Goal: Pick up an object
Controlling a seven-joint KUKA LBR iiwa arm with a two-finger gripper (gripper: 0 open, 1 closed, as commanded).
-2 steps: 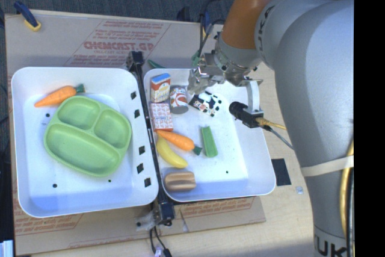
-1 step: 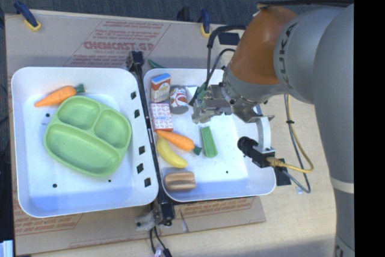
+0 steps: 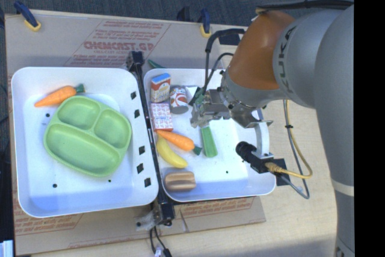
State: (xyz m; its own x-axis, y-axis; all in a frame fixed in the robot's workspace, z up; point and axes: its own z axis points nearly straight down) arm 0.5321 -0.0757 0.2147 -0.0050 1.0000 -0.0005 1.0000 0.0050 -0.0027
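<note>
My gripper (image 3: 202, 115) hangs over the middle of the right bin (image 3: 260, 185), just above the upper end of a green stick (image 3: 209, 142). Left of it lie a small can (image 3: 178, 99), a milk carton (image 3: 160, 87) and a red and white box (image 3: 160, 117). An orange carrot (image 3: 175, 139) and a yellow banana (image 3: 170, 154) lie below the box, with a hot dog bun (image 3: 180, 180) at the bin's front edge. The arm's wrist hides the bin's far right part.
The left bin (image 3: 30, 189) holds a green divided plate (image 3: 88, 134) and a second carrot (image 3: 57, 95) at its far left corner. A black cable and connector (image 3: 257, 159) hang over the right bin's right side.
</note>
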